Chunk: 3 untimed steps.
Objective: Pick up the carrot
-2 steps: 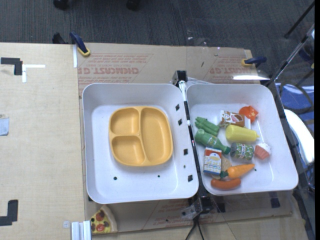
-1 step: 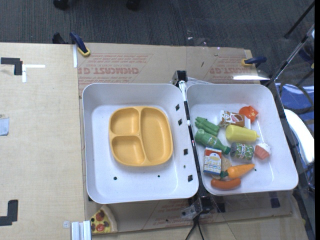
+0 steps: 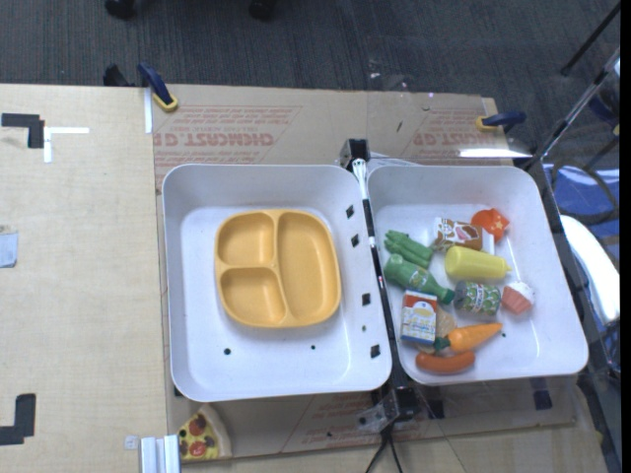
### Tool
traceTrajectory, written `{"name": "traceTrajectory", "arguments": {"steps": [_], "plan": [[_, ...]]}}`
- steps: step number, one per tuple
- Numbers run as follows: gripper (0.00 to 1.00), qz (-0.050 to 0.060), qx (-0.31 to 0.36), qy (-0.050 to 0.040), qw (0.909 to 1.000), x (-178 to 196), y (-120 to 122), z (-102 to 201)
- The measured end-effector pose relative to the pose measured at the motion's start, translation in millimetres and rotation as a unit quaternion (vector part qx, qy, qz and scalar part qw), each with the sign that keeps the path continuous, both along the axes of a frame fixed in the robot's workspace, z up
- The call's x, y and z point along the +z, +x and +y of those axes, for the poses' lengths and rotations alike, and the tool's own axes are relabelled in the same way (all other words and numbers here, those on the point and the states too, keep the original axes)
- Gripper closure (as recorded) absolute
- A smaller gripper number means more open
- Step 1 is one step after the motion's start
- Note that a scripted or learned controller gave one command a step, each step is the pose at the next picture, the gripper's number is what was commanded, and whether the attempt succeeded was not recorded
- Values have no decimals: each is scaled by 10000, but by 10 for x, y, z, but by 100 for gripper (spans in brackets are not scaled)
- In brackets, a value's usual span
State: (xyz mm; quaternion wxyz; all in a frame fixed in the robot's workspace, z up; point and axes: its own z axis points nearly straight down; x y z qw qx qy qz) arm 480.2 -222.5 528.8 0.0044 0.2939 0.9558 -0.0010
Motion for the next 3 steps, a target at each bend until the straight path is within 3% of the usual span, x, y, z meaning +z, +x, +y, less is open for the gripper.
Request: {"name": "traceTrajectory", "arguments": {"steps": [3], "plan": [[0, 1, 0, 1, 10000, 0, 0, 0]]}}
